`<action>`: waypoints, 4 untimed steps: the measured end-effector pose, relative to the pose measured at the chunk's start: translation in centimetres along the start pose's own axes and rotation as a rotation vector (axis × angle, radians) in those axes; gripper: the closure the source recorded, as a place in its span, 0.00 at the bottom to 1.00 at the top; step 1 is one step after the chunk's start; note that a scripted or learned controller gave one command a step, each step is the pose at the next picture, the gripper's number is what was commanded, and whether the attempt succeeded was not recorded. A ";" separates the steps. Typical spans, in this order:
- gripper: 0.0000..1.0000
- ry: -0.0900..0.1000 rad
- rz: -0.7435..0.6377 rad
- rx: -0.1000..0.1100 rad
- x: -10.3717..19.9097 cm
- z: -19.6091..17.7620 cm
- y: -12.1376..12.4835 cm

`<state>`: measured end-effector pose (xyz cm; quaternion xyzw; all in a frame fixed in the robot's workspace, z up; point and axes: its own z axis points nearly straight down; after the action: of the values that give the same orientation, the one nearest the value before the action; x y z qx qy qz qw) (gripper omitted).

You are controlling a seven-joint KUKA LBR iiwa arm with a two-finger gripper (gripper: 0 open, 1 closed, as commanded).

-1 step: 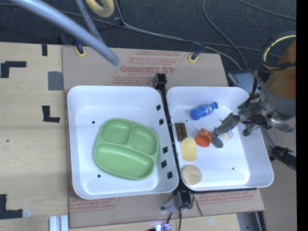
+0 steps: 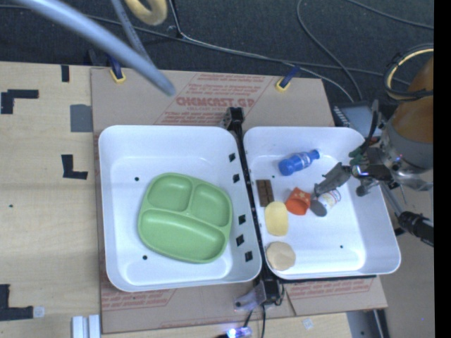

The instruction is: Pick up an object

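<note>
Setting: robotics lab test bench.
Bench: plywood top with black tape marks (image 2: 70, 166); printed cardboard sheet (image 2: 211, 98) under two white bins (image 2: 113, 210).
Hardware: grey metal pole (image 2: 91, 34) crossing overhead; loose black cables (image 2: 331, 55) on dark floor.
Robot: arm (image 2: 412, 129) mounted at right edge.
Props: green divided plate (image 2: 187, 217), small mixed items.

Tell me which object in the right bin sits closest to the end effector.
The small clear jar, lying right at the end effector, beside the orange cup. The blue bottle lies farther up the bin.
</note>
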<state>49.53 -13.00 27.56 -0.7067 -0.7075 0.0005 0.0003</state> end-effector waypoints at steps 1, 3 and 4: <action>0.00 0.001 0.001 0.006 0.3 6.4 0.0; 0.00 0.002 0.001 0.006 -0.1 17.2 -0.1; 1.00 0.002 -0.001 0.002 0.0 16.0 0.1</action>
<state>49.57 -13.00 11.59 -0.7064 -0.7078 0.0007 0.0017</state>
